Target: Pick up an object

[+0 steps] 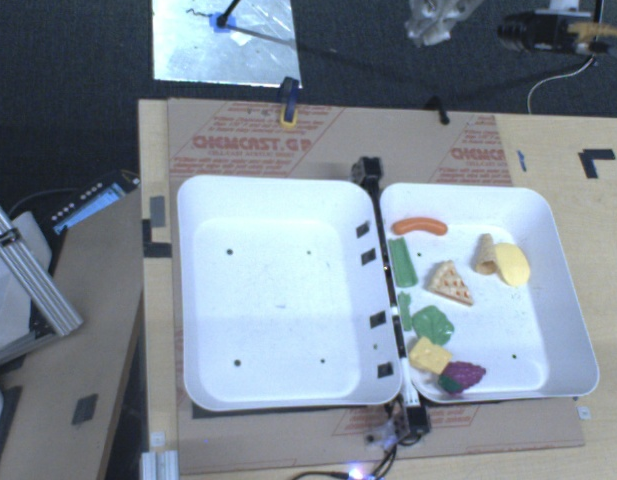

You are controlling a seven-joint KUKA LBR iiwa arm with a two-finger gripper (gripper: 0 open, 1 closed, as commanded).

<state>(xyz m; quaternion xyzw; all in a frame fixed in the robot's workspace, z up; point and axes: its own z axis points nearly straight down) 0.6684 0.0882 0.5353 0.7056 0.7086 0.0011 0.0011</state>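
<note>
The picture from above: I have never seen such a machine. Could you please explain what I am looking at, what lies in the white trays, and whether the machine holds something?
This is one camera fixed above a workbench, looking down at a slant. Two shallow white bins sit side by side: the left bin and the right bin. The right one holds small toy foods: a sausage, a green stick, a waffle wedge, a yellow-and-tan piece, a green leafy piece, a yellow block and purple grapes. The machine is a robot arm; its gripper hangs blurred at the top, far from the bins. Nothing is visible between its fingers, so no toy has been picked up yet.
</note>
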